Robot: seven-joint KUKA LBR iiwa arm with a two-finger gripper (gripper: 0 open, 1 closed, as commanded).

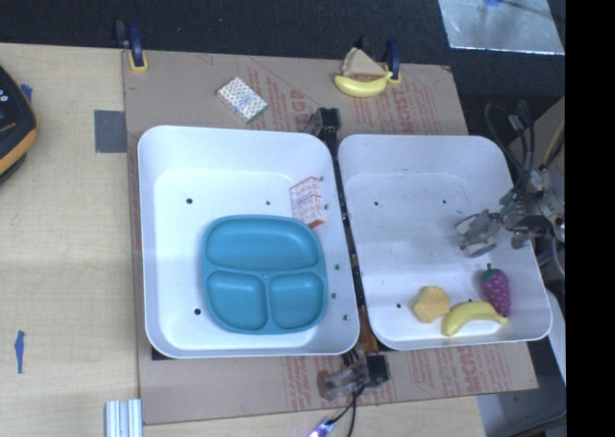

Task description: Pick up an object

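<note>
Banana hugs right bin's near rim; gripper above it.

Looking down from high above the table at a slant, far enough to see both white bins.

Fruit in the right bin's near corner.
Purple grapes, yellow banana and yellow lump lie close together.
</note>
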